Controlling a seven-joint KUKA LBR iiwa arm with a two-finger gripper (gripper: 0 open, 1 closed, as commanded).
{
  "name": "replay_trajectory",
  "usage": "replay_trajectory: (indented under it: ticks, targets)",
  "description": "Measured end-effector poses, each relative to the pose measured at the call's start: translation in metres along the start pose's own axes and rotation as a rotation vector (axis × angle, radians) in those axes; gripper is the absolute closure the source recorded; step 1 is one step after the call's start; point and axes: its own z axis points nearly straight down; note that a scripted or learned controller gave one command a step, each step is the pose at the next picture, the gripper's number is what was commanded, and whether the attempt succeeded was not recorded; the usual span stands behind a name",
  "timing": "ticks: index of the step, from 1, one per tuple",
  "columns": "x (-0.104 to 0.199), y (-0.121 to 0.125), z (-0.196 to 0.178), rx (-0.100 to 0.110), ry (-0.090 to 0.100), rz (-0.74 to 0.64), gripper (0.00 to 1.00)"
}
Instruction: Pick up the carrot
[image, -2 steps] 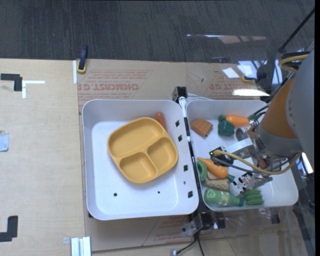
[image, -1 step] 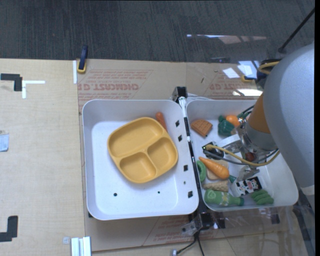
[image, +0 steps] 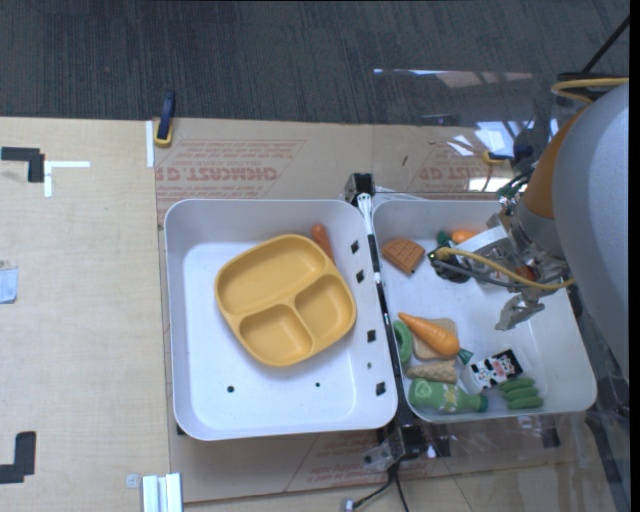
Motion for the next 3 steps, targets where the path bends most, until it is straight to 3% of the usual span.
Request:
replay_trajectory:
  ticks: [1,2,3]
  targets:
    - [0.025,0.063,0.071,0.001,-0.002,-0.009,0.0]
    - [-0.022,-0.008,0.073,-0.001,0.006,-0.048,0.0]
    - [-0.061,-0.023,0.065,-0.021,0.046,0.019,0.0]
